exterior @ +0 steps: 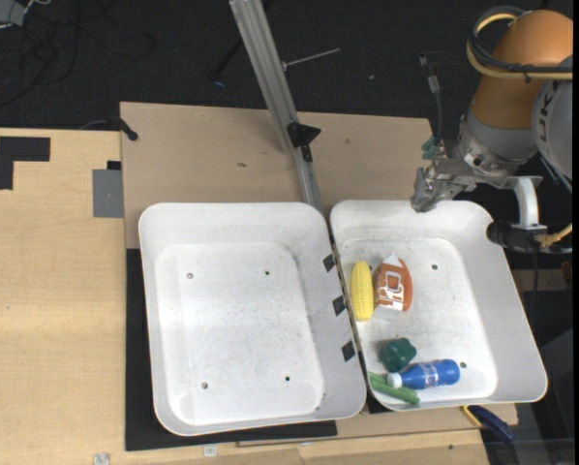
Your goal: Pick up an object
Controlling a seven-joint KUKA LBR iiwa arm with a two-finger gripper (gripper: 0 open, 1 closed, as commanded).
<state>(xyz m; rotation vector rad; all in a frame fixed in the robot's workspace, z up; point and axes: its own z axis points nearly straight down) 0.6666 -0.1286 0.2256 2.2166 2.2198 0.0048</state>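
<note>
From above, the grey arm point(522, 95) comes in at about two o'clock, its orange band uppermost, and the gripper point(427, 194) hangs over the back rim of the right bin point(522, 376), near that bin's eleven o'clock corner. Whether the gripper is spread or closed cannot be told at this size, and nothing shows caught in it. The things to pick all lie in the right bin, toward six o'clock from the gripper and well apart from it. A yellow corn cob point(362, 291) lies lengthwise against the bin's left wall, just beside an orange and white packet point(393, 286) on its three o'clock side. Further toward six o'clock sits a dark green lump point(398, 355), and just below it a blue and white bottle point(427, 374) lies on its side, touching or nearly touching a long green piece point(394, 391) along the front rim. The right half of this bin's floor, from one o'clock round to four, is bare white. The left bin point(173, 231) stands edge to edge with the right one, black clips point(338, 304) along the shared rim. A slanted metal rail point(270, 85) runs from twelve o'clock down to where the bins meet.
</note>
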